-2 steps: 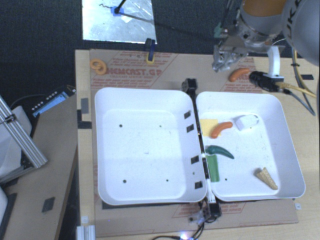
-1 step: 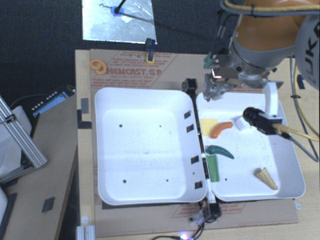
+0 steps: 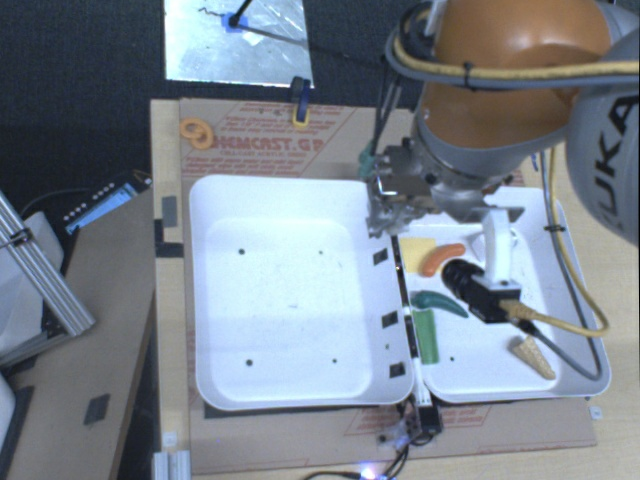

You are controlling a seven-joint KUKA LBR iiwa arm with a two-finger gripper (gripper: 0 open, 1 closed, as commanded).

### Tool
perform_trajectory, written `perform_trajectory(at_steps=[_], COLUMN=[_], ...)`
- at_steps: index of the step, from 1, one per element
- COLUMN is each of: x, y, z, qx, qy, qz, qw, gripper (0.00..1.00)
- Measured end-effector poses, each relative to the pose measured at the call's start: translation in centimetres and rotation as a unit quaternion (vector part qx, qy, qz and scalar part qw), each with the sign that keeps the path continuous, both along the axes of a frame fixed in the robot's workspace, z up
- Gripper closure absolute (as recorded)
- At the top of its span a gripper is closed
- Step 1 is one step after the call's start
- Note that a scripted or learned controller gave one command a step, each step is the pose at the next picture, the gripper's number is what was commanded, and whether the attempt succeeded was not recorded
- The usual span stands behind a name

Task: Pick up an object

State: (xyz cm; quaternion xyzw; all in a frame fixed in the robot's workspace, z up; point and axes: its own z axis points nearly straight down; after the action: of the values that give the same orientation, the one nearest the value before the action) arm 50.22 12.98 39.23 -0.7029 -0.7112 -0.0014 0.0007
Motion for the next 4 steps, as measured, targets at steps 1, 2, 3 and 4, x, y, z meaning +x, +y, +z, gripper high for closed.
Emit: perform_trajectory(at_steps=[1,2,3,4], x=[-1.6,-1.8,-1.4,-1.6], y=[2.0,11.0,5.4,10.8], z=[-2.7,-13.1,-3.7,-2.6], qx=[-0.0011,-0.0017,0.0,0.0001], qy=[0.001,0.004,-0.004,-0.001], qz=[-0.002,0.0,-0.007,-0.001], qw=[1.0,1.0,1.0,1.0], gripper=[1.0,1.0,1.0,1.0])
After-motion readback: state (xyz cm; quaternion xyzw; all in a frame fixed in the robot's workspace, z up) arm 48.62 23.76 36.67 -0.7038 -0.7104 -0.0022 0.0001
